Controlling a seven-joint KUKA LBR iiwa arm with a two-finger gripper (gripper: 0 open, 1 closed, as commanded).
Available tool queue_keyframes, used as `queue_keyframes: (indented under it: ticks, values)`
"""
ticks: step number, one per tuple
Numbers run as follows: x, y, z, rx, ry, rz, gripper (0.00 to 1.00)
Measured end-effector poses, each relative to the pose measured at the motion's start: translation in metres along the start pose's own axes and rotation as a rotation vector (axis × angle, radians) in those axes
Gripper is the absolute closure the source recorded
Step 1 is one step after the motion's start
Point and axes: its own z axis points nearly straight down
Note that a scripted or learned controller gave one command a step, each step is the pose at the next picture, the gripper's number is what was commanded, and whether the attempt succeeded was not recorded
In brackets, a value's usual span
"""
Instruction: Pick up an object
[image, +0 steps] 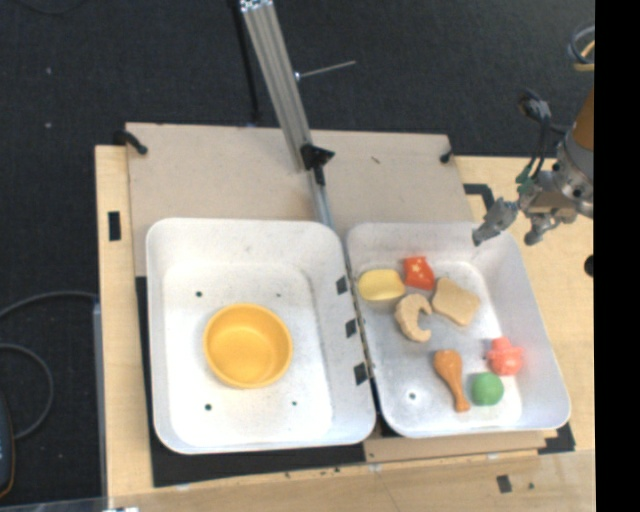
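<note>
The right bin (530, 300) holds several toy foods: a yellow lemon-like piece (380, 285), a red piece (418, 271), a tan bread slice (456, 301), a beige curved piece (412, 317), an orange drumstick (451, 378), a green ball (487, 389) and a pink-red piece (505, 356). My gripper (514, 225) hangs over the bin's far right corner, open, with nothing between its fingers. It stands up and to the right of the bread slice, apart from every object.
The left bin (175, 255) holds a yellow bowl (248, 345). A slanted metal post (283, 90) rises behind the bins. Brown board lies beyond the bins, and the wooden bench edge runs along the right.
</note>
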Motion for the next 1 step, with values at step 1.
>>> queue_keyframes:
  ticks: [1]
  values:
    - [-0.0007, -0.0002, -0.0001, 0.001, -0.002, 0.000, 0.00]
